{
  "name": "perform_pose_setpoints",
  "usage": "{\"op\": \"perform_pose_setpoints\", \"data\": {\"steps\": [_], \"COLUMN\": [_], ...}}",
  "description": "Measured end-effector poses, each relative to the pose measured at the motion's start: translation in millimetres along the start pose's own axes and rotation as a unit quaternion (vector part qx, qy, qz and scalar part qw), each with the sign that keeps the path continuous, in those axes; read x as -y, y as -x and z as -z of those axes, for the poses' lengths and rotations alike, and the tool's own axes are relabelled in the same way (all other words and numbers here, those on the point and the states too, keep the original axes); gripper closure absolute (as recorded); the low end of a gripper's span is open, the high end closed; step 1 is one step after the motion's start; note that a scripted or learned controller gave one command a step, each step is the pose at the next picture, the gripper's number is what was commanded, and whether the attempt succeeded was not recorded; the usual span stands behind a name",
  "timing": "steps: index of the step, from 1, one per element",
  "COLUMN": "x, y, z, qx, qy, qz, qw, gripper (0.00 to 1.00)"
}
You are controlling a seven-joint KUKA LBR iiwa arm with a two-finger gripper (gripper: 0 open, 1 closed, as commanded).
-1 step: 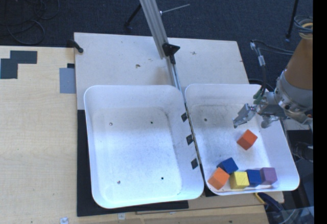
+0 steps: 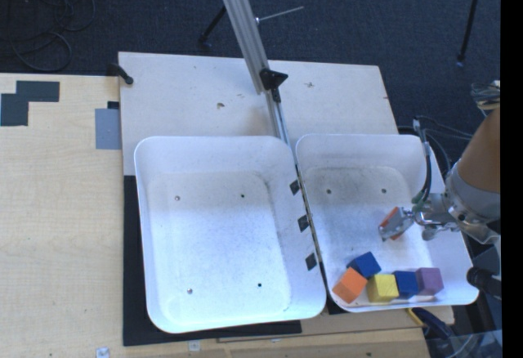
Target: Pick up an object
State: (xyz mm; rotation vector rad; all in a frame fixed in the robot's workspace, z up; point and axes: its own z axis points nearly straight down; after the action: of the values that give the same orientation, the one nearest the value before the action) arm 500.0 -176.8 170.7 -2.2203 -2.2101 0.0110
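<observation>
My gripper (image 2: pixel 395 225) is low inside the right bin (image 2: pixel 359 156), toward its right side, with the grey arm coming in from the right. A small red-orange object (image 2: pixel 393 215) shows just at the gripper's tip, mostly hidden by it; whether it is held is unclear. Along the bin's front wall lie an orange block (image 2: pixel 351 284), a blue block (image 2: pixel 364 264), a yellow block (image 2: pixel 382 288), a second blue block (image 2: pixel 405 283) and a purple block (image 2: pixel 430 279), all apart from the gripper.
The left bin (image 2: pixel 155 185) adjoins the right one along a divider with black clips (image 2: pixel 303 222). A slanted metal rail (image 2: pixel 245 29) rises behind the bins. Cables (image 2: pixel 428 164) hang by the arm at the right bin's far right corner.
</observation>
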Motion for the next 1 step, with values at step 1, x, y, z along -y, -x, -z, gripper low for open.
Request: {"op": "perform_pose_setpoints", "data": {"steps": [1], "x": [-34.1], "y": [-0.4], "z": [-80.1], "qx": [0.001], "qy": [0.006], "qz": [0.003], "qw": [1.0000], "gripper": [0.00]}}
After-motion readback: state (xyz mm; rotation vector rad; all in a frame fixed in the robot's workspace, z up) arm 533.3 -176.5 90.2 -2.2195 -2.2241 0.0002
